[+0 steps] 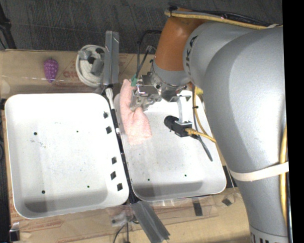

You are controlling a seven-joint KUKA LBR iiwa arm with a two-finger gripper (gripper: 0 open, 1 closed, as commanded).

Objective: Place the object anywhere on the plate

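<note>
A soft pink cloth-like object (133, 119) lies or hangs at the far left of the right bin (170, 183), against the divider between the two bins. Its top edge reaches past the bin's back rim. My gripper (140, 98) is directly at the upper right part of the pink object and overlaps it. Whether the object rests on the bin floor or is lifted is unclear from this angle. The grey arm with its orange band (173, 42) comes in from the upper right and hides the right bin's back right corner.
The left bin (57, 148) sits beside the right one. A small purple grape-like item (50, 69) and a white ring-shaped object (90, 63) lie on the bench behind the left bin. A black part with a yellow cable (178, 126) hangs over the right bin.
</note>
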